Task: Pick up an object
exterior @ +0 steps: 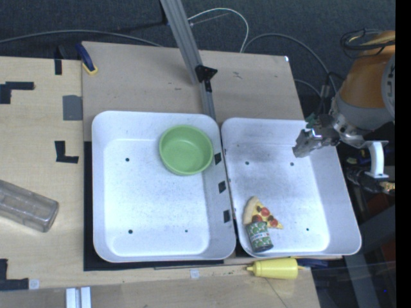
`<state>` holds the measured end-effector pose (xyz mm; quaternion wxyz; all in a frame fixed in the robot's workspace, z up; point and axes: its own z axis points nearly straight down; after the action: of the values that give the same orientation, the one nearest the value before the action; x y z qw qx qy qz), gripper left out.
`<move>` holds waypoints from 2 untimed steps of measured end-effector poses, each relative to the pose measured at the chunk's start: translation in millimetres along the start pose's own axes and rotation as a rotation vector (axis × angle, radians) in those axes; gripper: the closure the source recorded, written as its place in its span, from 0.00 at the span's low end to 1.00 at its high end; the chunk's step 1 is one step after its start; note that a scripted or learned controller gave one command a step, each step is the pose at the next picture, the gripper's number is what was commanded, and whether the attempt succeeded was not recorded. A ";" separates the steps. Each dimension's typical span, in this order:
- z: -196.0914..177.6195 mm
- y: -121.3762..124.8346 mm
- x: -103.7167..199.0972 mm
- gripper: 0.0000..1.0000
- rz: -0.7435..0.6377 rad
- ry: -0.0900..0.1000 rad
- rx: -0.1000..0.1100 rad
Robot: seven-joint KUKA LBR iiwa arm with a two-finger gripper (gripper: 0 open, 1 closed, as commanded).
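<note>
A green bowl (186,149) sits at the back right of the left bin (115,191). In the right bin (321,191), near its front left corner, lie a pizza slice toy (262,212) and a small green can (260,237) touching each other. My gripper (304,145) hovers over the back right part of the right bin, well apart from the pizza slice and the can. Nothing shows between its fingers.
A yellow mustard bottle (277,268) lies on the bench just in front of the right bin. A clear plastic container (24,205) rests at the far left. A grey pole (186,37) slants over the back of the bench. Cables run behind.
</note>
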<state>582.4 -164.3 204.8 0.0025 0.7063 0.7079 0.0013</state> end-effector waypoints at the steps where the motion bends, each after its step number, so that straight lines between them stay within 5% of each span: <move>1: -31.7 1.1 0.3 1.00 0.001 0.001 0.002; 2: -20.5 9.3 56.0 1.00 -0.004 0.003 0.007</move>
<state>591.5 -108.2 225.2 -0.0010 0.7050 0.7093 -0.0002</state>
